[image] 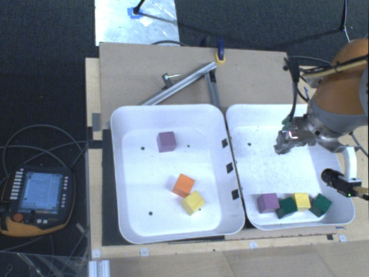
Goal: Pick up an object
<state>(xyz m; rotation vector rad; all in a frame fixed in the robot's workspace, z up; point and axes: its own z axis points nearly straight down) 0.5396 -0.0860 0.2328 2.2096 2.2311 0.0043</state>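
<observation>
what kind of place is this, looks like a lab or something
Most likely a robotics lab or test cell. A robot arm reaches over two white bins holding coloured blocks, such as an orange block, and a teach pendant with trailing cables lies on dark carpet beside the bench.

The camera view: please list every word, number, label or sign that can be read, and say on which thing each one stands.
No text can be read.
Teach pendant: its lit screen shows rows of content, too small and blurred to read.
Blue mark on the shiny sheet: no letters can be made out.
Blocks, bins and arm: no visible lettering.
</observation>
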